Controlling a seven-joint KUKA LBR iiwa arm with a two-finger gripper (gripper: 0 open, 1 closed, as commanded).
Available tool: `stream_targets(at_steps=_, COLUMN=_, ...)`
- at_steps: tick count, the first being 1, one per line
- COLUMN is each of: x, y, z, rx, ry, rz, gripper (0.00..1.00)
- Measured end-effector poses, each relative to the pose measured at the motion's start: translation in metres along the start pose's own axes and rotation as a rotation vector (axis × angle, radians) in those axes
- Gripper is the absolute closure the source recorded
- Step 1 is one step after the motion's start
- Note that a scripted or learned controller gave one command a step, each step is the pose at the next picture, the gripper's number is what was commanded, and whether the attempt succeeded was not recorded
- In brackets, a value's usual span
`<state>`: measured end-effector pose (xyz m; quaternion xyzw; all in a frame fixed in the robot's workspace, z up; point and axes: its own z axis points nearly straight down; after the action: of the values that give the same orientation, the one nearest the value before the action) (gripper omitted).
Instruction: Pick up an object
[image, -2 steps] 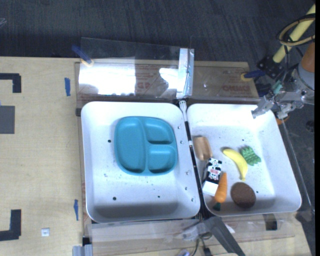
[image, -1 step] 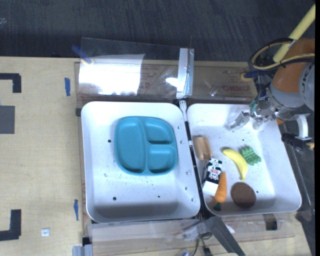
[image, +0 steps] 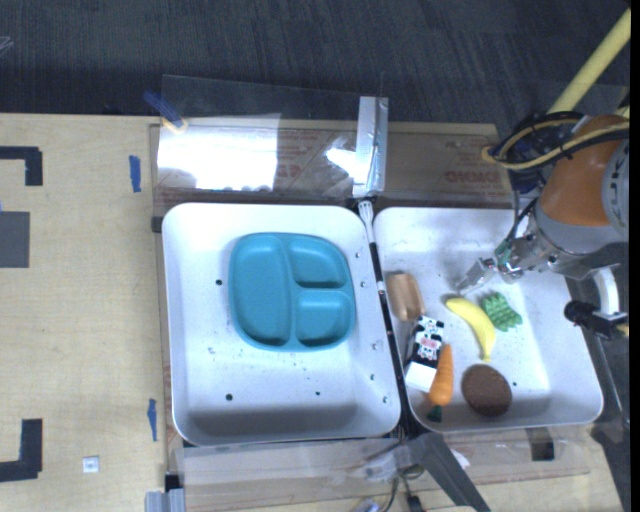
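Gripper (image: 487, 268) over right bin (image: 570, 395); finger state cannot be determined. Blue tray (image: 292, 290) lies in left bin (image: 190, 300). Bench (image: 75, 300): bare wood.

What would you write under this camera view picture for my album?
Robot gripper hovering above a banana in the right bin.

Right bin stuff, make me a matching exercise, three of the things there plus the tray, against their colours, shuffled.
Things:
1. banana
2. carrot
3. tray
4. kiwi

Colours:
A. brown
B. blue
C. yellow
D. orange

Pairs: 1-C, 2-D, 3-B, 4-A
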<state>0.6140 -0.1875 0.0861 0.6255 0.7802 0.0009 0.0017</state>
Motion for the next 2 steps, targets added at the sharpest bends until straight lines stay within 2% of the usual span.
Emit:
stream_targets(at_steps=1, x=0.036, y=-0.040, z=-0.001, rx=-0.001, ry=0.000, rz=-0.063, gripper=0.00)
stream_targets(at_steps=2, x=0.034, y=-0.038, z=-0.013, rx=-0.009, ry=-0.005, rz=-0.060, gripper=1.00)
